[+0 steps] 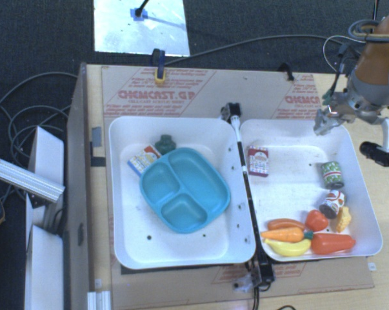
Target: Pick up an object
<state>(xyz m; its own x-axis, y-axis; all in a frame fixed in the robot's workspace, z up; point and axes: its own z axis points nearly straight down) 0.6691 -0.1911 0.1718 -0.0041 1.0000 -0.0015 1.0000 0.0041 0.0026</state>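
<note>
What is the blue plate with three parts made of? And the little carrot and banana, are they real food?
The light blue three-compartment plate looks like moulded plastic: one even colour, smooth, rounded edges. The small orange carrot and yellow banana seem to be toy plastic, smooth and evenly bright, though the picture is too small to be sure.

You have one fixed camera above the bench, looking down at a slant and set far enough back to take in both white bins: the left bin (120,192) and the right bin (365,202), plus cables and dark floor around them. The arm (378,63) enters from the frame's right; its gripper (324,123) sits at the right bin's far corner, with both bins lying left of and nearer than it.
</note>
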